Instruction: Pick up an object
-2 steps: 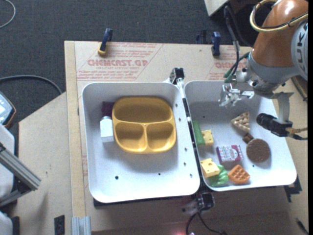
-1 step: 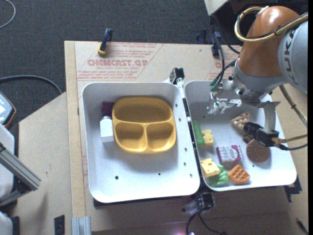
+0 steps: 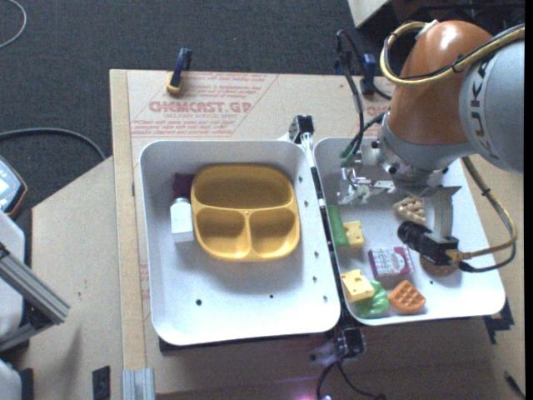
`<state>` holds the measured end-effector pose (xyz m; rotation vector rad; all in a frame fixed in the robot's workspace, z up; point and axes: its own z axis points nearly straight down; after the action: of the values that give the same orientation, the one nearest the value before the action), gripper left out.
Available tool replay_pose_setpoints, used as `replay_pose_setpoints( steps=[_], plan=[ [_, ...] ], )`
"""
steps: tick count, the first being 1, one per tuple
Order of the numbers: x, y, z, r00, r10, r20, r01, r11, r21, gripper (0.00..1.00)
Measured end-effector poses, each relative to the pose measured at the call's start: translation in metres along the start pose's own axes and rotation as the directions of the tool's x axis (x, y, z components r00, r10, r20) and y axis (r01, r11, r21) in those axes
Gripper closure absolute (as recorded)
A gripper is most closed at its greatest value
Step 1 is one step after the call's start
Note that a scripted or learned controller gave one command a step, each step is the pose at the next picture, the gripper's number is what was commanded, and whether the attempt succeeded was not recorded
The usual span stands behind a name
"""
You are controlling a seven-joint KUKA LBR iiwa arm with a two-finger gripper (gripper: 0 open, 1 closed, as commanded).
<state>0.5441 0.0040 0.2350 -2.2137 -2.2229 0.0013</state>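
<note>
Below the hand [image 3: 364,186], whose grip state cannot be told, a cheese block [image 3: 353,234] lies nearest in the right bin [image 3: 483,294], with other toy foods beyond it.

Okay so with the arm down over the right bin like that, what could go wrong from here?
1. The toys in the right bin are crowded: the cheese wedge touches the green piece beside the waffle, so a grab might catch two or slip.
2. The gripper hangs near the divider between the bins and could clip it on the way down.
</note>
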Motion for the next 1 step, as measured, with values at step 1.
replay_pose_setpoints(
  steps=[1],
  plan=[
    [-0.0028, -0.0011, 0.0004, 1.0, 0.004, 0.001, -0.004, 1.0, -0.001, 1.0]
  ],
)
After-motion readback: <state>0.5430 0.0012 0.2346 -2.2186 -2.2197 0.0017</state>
